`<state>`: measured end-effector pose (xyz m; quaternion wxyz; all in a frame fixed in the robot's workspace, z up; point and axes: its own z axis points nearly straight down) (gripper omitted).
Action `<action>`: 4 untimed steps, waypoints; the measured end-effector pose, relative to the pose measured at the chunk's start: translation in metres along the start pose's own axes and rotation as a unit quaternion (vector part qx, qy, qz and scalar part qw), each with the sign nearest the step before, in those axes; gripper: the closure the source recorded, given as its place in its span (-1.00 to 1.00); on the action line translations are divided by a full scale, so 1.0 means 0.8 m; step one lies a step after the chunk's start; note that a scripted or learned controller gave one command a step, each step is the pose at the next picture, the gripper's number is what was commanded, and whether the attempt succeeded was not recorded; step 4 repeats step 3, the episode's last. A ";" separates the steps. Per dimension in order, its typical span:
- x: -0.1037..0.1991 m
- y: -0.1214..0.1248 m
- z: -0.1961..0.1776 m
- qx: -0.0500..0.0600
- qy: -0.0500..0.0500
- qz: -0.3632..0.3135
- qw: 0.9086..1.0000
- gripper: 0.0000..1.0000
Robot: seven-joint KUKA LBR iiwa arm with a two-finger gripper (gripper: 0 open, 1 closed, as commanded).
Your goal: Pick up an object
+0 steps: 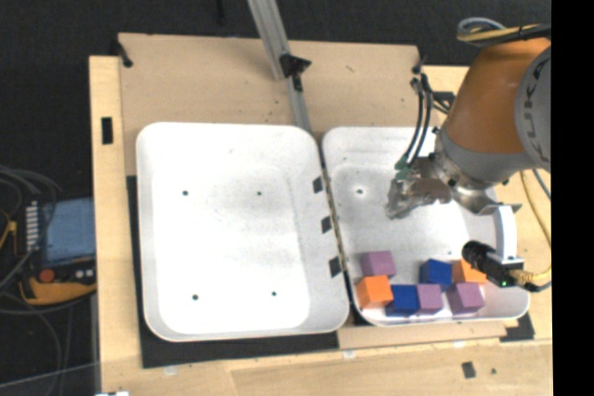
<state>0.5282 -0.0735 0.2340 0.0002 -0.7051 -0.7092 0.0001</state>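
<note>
Several small blocks lie along the near edge of the right bin point(353, 153): a purple block point(377, 264), an orange block point(375, 290), a blue block point(404, 300), a second purple block point(429, 297), a blue block point(435, 273), a third purple one point(466, 296) and an orange one point(469, 272). My gripper point(401, 202) hangs over the middle of the right bin, behind the blocks and apart from them. Nothing shows between its fingers.
The left bin point(232, 227) sits beside the right one, with black clips point(327, 223) along the shared edge. A slanted metal post point(264, 9) rises behind the bins. A black fitting with cables point(487, 262) sits at the right bin's right side.
</note>
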 end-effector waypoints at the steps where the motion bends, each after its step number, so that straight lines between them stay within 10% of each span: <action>1: 0.067 0.015 -0.014 -0.001 0.001 -0.001 1.000 1.00; 3: 0.205 0.041 -0.014 -0.001 0.000 -0.001 1.000 1.00; 4: 0.205 0.041 -0.014 -0.001 0.000 -0.001 1.000 1.00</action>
